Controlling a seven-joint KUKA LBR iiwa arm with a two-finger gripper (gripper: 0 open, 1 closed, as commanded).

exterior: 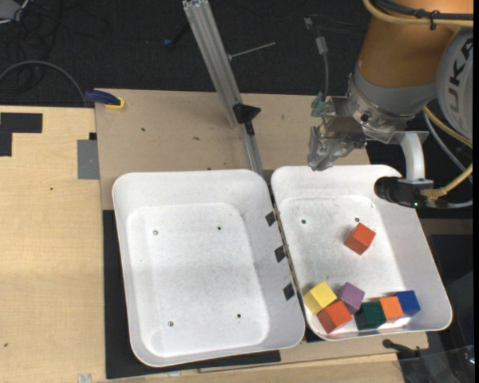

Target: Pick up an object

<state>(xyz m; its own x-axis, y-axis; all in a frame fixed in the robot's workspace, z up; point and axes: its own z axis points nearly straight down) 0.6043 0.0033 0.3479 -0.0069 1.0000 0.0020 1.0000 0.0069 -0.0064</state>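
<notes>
My gripper (322, 159) hangs above the far edge of the right bin (319, 183), with nothing between its fingers. An orange-red cube (359, 238) lies alone in the middle of that bin, well below and to the right of the gripper. Along the bin's near edge sit several cubes: yellow (321, 295), purple (351, 295), red (334, 316), dark green (370, 315), orange (392, 306) and blue (408, 302).
The left bin (144, 190) lies beside the right one, joined by black clips (280, 253). A slanted aluminium bar (220, 70) rises behind the bins, close to the gripper's left. Bare wooden bench stretches to the left.
</notes>
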